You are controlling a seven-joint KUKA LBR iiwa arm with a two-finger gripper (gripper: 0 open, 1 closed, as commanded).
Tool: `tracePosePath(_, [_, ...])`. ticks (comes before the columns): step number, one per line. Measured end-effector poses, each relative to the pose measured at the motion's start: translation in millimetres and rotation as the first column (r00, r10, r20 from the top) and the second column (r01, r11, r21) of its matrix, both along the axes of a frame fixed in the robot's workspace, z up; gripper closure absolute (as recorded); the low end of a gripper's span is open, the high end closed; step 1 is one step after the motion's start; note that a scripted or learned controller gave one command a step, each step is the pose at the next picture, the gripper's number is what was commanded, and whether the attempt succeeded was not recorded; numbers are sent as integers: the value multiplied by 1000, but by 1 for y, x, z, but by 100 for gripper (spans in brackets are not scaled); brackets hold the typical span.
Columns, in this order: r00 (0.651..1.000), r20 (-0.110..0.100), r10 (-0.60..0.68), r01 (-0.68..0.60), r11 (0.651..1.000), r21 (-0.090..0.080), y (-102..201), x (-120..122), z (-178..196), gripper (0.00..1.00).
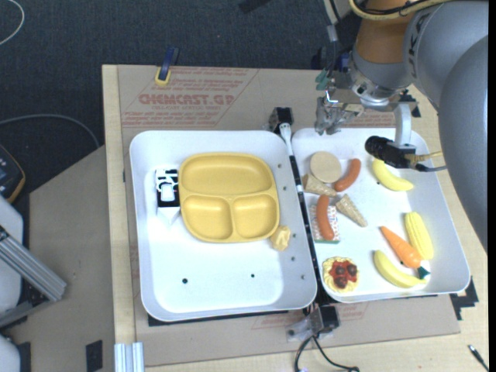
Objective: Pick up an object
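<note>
So the arm (434, 29) comes in from the 2 o'clock corner, grey with the orange band showing up top. The gripper (332, 122) hangs over the far rim of the right bin (449, 231), around 12 o'clock of that bin, and nothing sits between its fingers. Whether they're spread or closed, honestly can't tell from this angle, too small and cluttered.

Right bin has all the toy food. A round tan cookie (325, 166) sits just under the gripper at about 6 o'clock from it, touching a sausage (347, 174) lying tilted at its 3 o'clock. Another sausage (325, 218) lies below near the bin's left wall, with a wedge-shaped piece (350, 210) beside it. A banana (390, 175) is up at the bin's 1 o'clock, a carrot (399, 246) and a corn cob (419, 235) at 4 o'clock, a second banana (397, 270) at 5 o'clock, and a little pizza (341, 273) at 7 o'clock.

Left bin (155, 270) holds a yellow divided tray (229, 195) in its upper middle, a black-and-white card thing (167, 188) touching the tray at 9 o'clock, and a small pale yellow lump (280, 239) at the tray's 4 o'clock corner.
</note>
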State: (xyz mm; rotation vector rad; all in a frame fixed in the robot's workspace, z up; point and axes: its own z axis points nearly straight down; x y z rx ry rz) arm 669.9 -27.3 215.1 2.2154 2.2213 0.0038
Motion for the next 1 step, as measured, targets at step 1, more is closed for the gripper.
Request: tracePosePath(1, [1000,0,-1,1,1000,0,8,2,19,100])
